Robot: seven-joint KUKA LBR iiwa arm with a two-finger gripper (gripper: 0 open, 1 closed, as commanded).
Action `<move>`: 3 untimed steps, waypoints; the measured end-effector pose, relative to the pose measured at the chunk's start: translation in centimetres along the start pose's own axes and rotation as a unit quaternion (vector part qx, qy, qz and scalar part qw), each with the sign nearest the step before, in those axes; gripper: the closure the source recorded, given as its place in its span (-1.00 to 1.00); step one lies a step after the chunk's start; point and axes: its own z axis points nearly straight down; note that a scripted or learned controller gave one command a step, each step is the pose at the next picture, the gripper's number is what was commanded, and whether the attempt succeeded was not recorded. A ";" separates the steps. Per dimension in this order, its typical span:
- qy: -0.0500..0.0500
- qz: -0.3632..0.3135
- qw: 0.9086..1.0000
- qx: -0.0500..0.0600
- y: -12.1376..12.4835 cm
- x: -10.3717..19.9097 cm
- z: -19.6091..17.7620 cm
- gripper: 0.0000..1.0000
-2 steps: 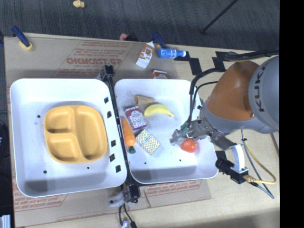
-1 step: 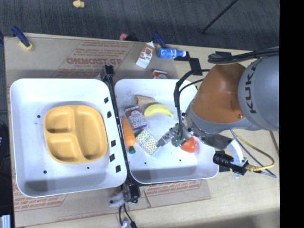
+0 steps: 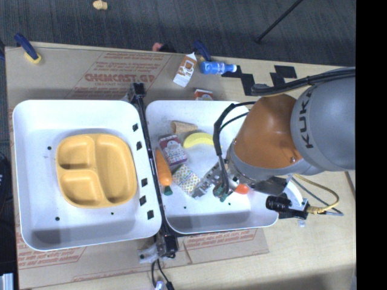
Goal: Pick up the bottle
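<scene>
over the right bin (image 3: 181, 222), arm reaching in from the right, gripper (image 3: 219, 189) low near the bin floor; cannot tell its opening. bottle (image 3: 216, 68), blue with a white cap, lies on its side on the bench beyond the far edge of that bin, well apart from the gripper. carrot (image 3: 163, 171), banana (image 3: 198, 140) and small cartons lie left of the gripper. left bin (image 3: 30, 162) holds a yellow divided tray (image 3: 97, 169).
</scene>
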 end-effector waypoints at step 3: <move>-0.002 0.105 0.994 -0.001 -7.2 -7.7 -7.4 1.00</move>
